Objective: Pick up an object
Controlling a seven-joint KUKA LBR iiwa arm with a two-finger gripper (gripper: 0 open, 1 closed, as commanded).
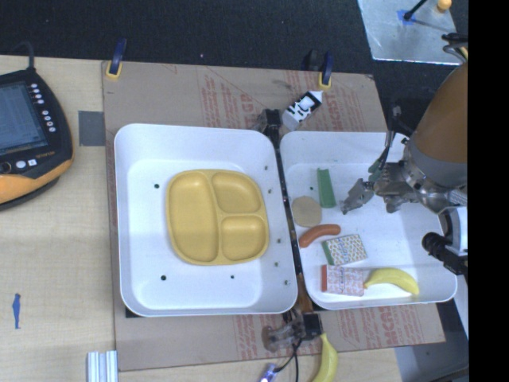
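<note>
The arm reaches in from the right over the right bin (413, 146), and its jaws (355, 198) hang above the bin's bare middle floor, pointing left toward the small items. Nothing sits between them. How wide they stand I cannot tell, since they show as one dark grey cluster from this angle.

The candidates lie in the left and near parts of that bin: a green block (325, 186) at the far side, a tan round piece (306, 210) just left of it, a sausage (318, 234) nearer, a patterned box (344, 249) and a second patterned packet (343, 280) nearer still, and a banana (393, 280) beside the packet. The left bin (135, 237) carries a yellow divided plate (216, 216).

This looks like the approach step, before any grasp. The green block is closest, so the next move probably calls for a short shift left, then a descent squarely over one item, clear of its neighbours.
</note>
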